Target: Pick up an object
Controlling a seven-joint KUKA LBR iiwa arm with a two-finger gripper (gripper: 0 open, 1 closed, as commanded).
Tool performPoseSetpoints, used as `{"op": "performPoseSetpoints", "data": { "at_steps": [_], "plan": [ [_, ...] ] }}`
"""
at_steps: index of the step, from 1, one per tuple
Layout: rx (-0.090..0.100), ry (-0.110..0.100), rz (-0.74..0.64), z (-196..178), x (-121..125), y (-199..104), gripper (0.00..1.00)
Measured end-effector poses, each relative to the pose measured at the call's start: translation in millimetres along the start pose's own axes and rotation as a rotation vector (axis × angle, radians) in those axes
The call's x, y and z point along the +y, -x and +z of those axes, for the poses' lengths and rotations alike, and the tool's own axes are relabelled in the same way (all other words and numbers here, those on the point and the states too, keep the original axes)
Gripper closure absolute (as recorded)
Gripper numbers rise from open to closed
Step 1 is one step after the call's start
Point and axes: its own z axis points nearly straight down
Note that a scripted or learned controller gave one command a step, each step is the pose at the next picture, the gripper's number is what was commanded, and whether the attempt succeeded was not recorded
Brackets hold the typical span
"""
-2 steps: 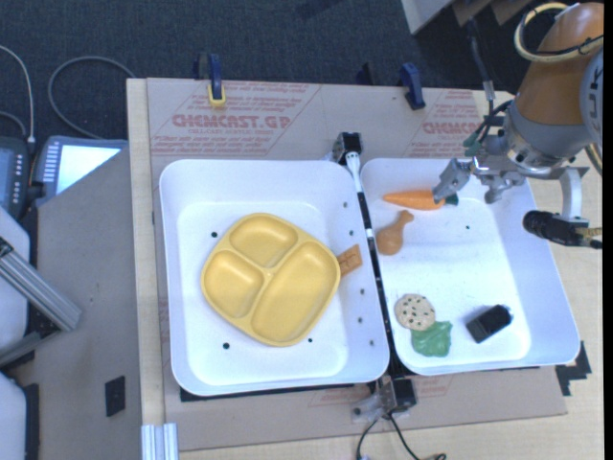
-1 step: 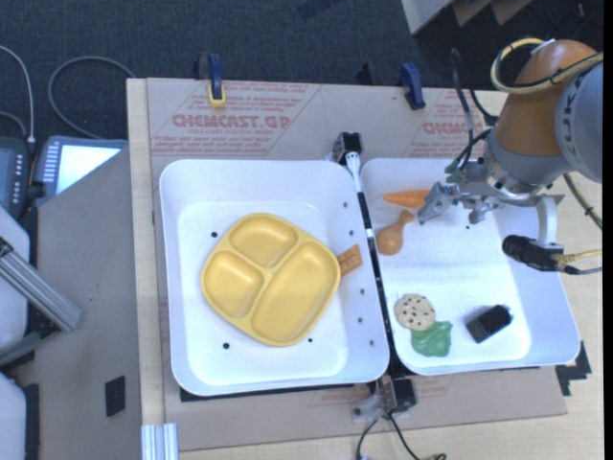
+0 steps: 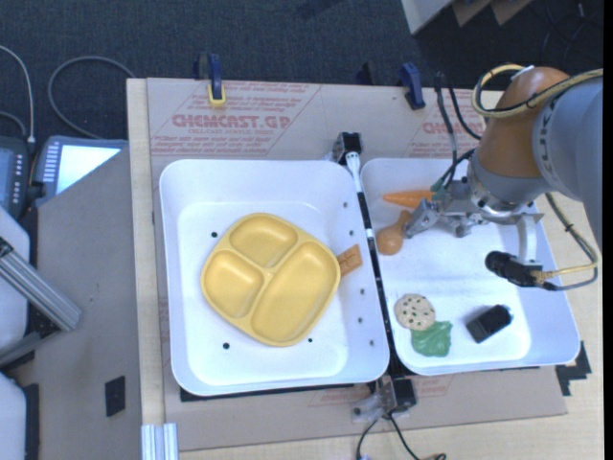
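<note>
Dark carpet w/ cables surrounds the table (image 3: 287, 103), whose brown board is held by blue clamps (image 3: 215, 80) at the far edge, prob. so the bins don't shift. Left bin (image 3: 182, 257) carries a yellow divided plate (image 3: 272, 278), lying flat near the middle; a small tan piece (image 3: 349, 260) sits just beside its right rim, against the divider between bins. Right bin (image 3: 556, 343) has the pickable bits: an orange-brown round item w/ a stub (image 3: 391, 239) near the left wall, a carrot (image 3: 408, 198) toward the far edge, a cookie (image 3: 415, 310) touching a green leafy piece (image 3: 432, 339) near the front, a black block (image 3: 489, 323) to their right. The arm (image 3: 536, 142) reaches in from the right, wrist low over the far half of the bin. The tool (image 3: 433, 217) sits just beside the carrot and near the round item; whether it's spread or pressed together can't be told at this res. Nothing visibly pinched. Judgement: it looks set for the carrot or round item, grasp not yet done; both lie close to the bin wall, so risk of nudging them away.
</note>
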Motion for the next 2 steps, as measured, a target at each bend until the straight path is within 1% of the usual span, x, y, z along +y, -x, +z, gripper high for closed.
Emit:
{"op": "performPoseSetpoints", "data": {
  "at_steps": [1,2],
  "plan": [
    [-0.002,0.005,0.001,-13.2,1.1,0.4,1.00],
    [-0.002,0.010,-0.001,-76.8,3.6,-3.6,1.00]
  ]
}}
